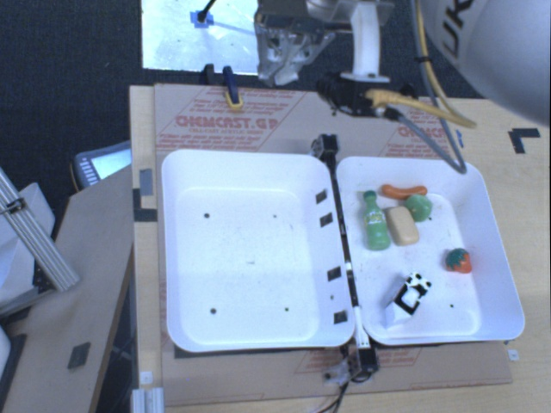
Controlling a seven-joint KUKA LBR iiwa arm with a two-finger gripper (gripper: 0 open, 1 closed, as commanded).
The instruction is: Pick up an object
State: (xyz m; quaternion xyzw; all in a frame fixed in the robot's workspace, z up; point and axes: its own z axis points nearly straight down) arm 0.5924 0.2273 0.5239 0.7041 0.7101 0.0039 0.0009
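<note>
Objects all sit in right bin (495, 256), none picked yet. Nearest the camera: black-and-white checkered piece (411, 293) near the front, w/ a bare patch of bin floor around it. Further back an orange-red toy (458, 261) by the right wall, then a cluster: green bottle (374, 221) just beside a tan block (401, 225), green round toy (418, 206) touching the block's far corner, orange sausage-shaped toy (403, 191) behind that. Left bin (181, 256) has bare white floor w/ a few dark dots. Both bins rest on a brown board w/ red lettering (225, 120), bench on dark carpet. Gripper (280, 69) hangs at the far edge, above the board & beyond the bins, well apart from every toy; can't tell if fingers are apart or together. Looks like approach step: next move needs arm over right bin, then descent onto an isolated item, prob. the checkered piece or orange-red toy
</note>
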